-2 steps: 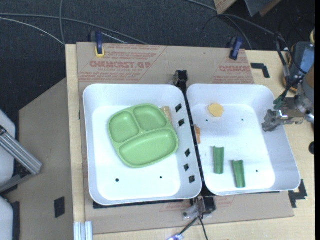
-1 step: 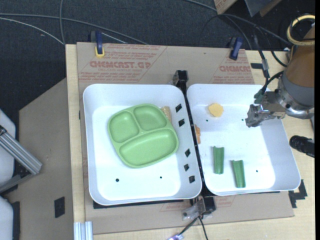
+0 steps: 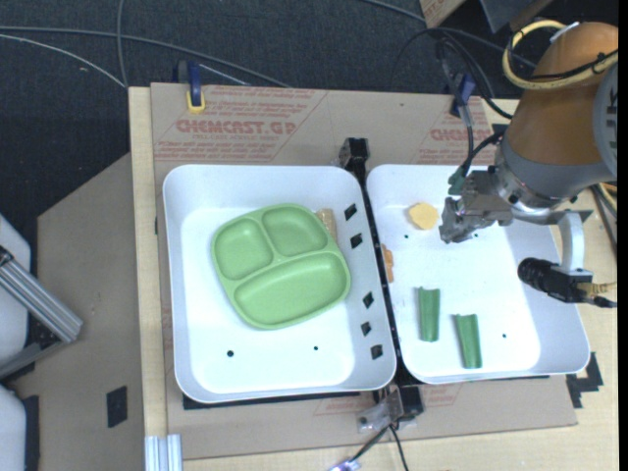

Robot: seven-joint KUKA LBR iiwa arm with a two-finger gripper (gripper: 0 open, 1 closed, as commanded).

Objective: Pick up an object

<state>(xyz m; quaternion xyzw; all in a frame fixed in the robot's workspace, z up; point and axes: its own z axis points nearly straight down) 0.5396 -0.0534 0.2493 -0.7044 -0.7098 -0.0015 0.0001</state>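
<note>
In the right bin (image 3: 530, 356) lie two green sticks: one (image 3: 429, 314) near the bin's middle, the other (image 3: 468, 340) just right of it, nearer the front. A small yellow piece (image 3: 424, 216) sits at the bin's back left. My gripper (image 3: 453, 230) hangs just right of the yellow piece, low over the bin floor, with nothing visibly held. The left bin (image 3: 186, 253) holds a green divided plate (image 3: 281, 264).
A small tan piece (image 3: 326, 222) lies by the plate's back right edge, and an orange bit (image 3: 389, 262) sits on the divider between the bins. A black cable connector (image 3: 549, 278) hangs over the right bin's right side. Cardboard (image 3: 245, 121) underlies both bins.
</note>
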